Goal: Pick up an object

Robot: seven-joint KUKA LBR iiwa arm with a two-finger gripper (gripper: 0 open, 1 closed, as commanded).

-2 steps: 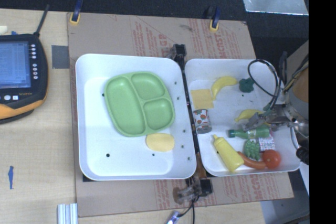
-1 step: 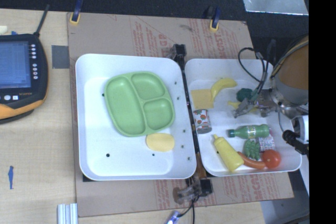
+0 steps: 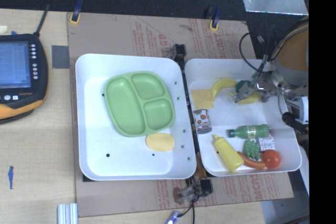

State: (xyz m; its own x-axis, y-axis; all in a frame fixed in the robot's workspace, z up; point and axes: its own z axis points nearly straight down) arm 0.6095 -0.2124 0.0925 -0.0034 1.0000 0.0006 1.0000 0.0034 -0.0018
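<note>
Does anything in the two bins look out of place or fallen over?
Nothing looks spilled or damaged. The green bottle, yellow squeeze bottle and small can lie on their sides in the right bin.

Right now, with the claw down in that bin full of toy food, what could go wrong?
The gripper sits low by the banana, near the right bin's back wall, so it might scrape the wall or push the banana away rather than lift it. The cheese slice lies flat, touching the banana, and could get dragged along. Toward the front, the green bottle, tomato and mustard bottle crowd together, so grabbing one cleanly looks hard.
</note>
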